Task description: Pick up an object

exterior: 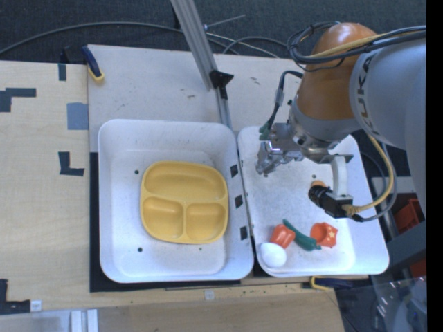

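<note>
You are looking down on a pale wooden bench (pixel 41 206) that carries two shallow white bins side by side. The grey arm (pixel 387 81), with its orange band (pixel 332 81) above the wrist, reaches in from the right and covers the far right part of the scene, hanging over the right bin (pixel 367 254). The left bin (pixel 114 185) is the larger patch of white you see, and a yellow divided tray (pixel 184 201) lies flat in the middle of it, with one long compartment on its far side and two smaller ones on its near side.

A slanted metal post (pixel 194 33) runs from the far edge down to the gap between the bins.

The gripper (pixel 265 166) points down over the far left part of the right bin, close to the divider between the bins. Its fingers look close together with nothing between them, and no object lies directly under them.

The things you could pick are all at the near end of the right bin, well apart from the gripper: an orange-red piece (pixel 324 234) with a yellow mark, a second orange-red piece (pixel 282 236) to its left, a green stem-like piece (pixel 299 236) running between them, and a white egg-shaped object (pixel 273 255) nearest you, just beside the bin's near left corner.
</note>
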Robot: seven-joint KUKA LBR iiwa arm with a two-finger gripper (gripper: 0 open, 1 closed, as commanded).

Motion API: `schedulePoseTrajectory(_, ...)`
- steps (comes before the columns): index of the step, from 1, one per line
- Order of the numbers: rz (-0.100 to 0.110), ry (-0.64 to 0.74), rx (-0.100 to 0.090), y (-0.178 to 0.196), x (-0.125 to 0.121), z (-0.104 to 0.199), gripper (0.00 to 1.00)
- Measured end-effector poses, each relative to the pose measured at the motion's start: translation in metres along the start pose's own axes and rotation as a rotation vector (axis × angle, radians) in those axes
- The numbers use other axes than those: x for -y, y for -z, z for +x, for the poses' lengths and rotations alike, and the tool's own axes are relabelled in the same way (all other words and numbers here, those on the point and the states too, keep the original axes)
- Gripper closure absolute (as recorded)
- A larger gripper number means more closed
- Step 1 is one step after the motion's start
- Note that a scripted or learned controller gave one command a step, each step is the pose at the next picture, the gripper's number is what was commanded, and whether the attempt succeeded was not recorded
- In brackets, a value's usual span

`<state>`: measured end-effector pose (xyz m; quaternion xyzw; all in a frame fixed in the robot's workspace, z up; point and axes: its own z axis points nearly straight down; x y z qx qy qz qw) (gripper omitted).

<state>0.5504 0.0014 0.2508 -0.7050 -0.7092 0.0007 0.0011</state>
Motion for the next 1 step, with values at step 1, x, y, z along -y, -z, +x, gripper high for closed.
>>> schedulePoseTrajectory(1,-0.001,0.002,-0.001,0.0035,0.0046,0.0556,1.0)
